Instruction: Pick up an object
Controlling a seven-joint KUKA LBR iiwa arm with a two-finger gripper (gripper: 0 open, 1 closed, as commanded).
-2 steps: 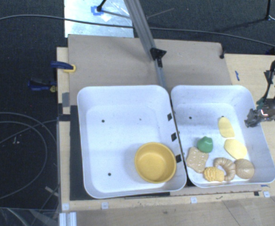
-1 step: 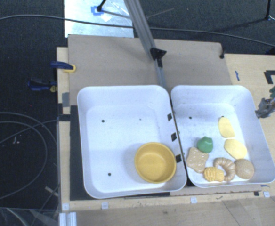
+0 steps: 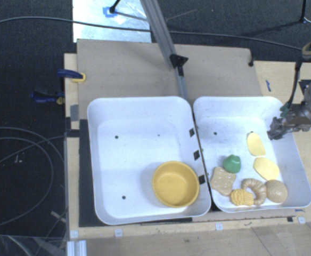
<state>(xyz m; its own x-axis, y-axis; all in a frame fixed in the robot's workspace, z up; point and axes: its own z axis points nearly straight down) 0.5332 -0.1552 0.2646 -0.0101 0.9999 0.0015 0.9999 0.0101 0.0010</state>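
While claw (image 3: 277, 128) hovers at right bin's (image 3: 209, 108) edge, grip state unclear, yellow slice (image 3: 255, 143) lies just beside

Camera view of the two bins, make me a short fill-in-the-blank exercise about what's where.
1. The yellow bowl sits in the ____ bin.
2. The green object lies in the ____ bin.
3. The tool hovers over the right bin's ____ edge.

Missing words: left; right; right
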